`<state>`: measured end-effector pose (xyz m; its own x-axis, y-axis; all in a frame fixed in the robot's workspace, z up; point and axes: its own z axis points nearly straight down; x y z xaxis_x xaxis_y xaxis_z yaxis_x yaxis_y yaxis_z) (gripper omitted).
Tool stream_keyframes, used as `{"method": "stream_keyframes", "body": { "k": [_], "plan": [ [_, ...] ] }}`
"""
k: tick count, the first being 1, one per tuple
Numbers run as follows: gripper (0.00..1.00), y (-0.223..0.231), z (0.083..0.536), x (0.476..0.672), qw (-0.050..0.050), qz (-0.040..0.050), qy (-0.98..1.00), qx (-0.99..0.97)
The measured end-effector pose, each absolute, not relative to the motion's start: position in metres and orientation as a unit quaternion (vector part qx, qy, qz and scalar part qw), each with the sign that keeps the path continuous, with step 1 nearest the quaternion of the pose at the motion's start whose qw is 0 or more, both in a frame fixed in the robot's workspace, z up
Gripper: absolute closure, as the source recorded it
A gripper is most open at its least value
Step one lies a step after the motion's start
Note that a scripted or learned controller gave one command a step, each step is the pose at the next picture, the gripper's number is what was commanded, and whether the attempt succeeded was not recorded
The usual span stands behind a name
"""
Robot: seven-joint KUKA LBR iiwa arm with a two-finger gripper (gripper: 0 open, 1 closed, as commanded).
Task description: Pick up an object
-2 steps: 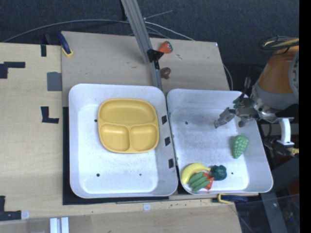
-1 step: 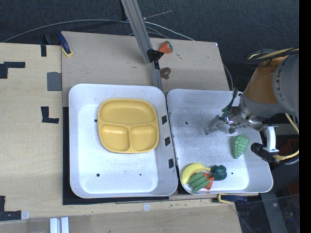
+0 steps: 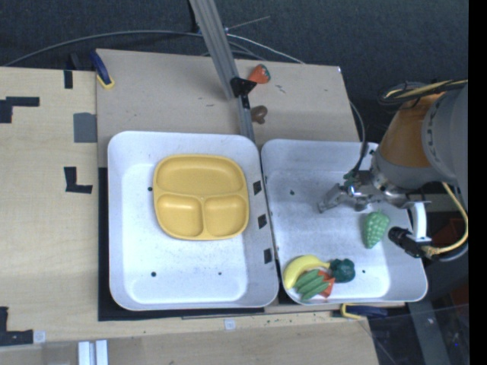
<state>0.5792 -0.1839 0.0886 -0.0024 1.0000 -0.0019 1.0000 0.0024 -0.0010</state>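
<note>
Camera view. End effector (image 3: 332, 201): over right bin (image 3: 304, 166), I see nothing held; opening I cannot tell. Green toy (image 3: 374, 229): just right of it, below. I judge it light, knobbly, rigid; grip across its middle.

The left bin (image 3: 125, 226) has bare floor along its near and left sides; the yellow divided plate (image 3: 202, 196) fills its upper middle. In the right bin (image 3: 304, 158), the far-left floor lies bare. Toy food (image 3: 316, 274) crowds the near edge, a green bumpy piece (image 3: 374, 229) sits beside the gripper (image 3: 335, 199).
</note>
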Motion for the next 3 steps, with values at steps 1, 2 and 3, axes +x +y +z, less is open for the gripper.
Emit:
{"method": "stream_keyframes", "body": {
  "k": [1, 2, 3],
  "plan": [
    [1.0, -0.183, 0.099, 0.579, 0.0, -0.0007, 0.708, 0.706],
    [1.0, -0.184, 0.145, 0.588, 0.001, 0.0007, 0.708, 0.706],
    [1.0, -0.18, 0.189, 0.593, 0.001, 0.001, 0.708, 0.706]
  ]
}}
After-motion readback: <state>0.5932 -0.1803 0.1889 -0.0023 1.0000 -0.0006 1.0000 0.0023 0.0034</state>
